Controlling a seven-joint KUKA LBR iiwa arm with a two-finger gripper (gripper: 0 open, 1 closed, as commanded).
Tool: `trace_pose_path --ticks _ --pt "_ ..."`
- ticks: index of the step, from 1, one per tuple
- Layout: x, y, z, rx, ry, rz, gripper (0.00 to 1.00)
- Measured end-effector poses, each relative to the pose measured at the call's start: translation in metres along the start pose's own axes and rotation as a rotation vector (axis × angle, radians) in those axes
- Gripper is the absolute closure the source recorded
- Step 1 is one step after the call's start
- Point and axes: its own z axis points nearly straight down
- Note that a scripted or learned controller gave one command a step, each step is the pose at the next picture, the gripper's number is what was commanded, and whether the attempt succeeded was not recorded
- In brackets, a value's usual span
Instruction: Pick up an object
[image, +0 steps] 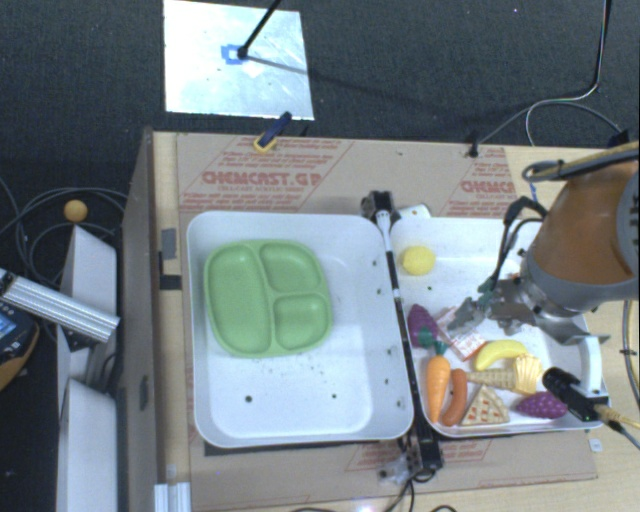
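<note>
Cardboard-covered bench with two white bins; gripper (470, 315), grip unclear, hovers just left of a toy banana (500, 352), likely light, rigid, slippery, best pinched mid-body.

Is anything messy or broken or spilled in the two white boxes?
Nothing looks broken or spilled. The green plate lies flat in the left bin. The toy food sits jumbled in the right bin: lemon, carrot, banana, purple grapes. The gripper hangs over them. That pile is just loose, not tipped out.
</note>
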Motion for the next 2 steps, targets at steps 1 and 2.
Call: trace_pose_path --ticks 1,2 --pt "-0.007 -0.007 0.101 -0.001 0.000 0.001 0.00" --pt "-0.004 0.065 0.090 -0.002 0.000 0.000 0.00"
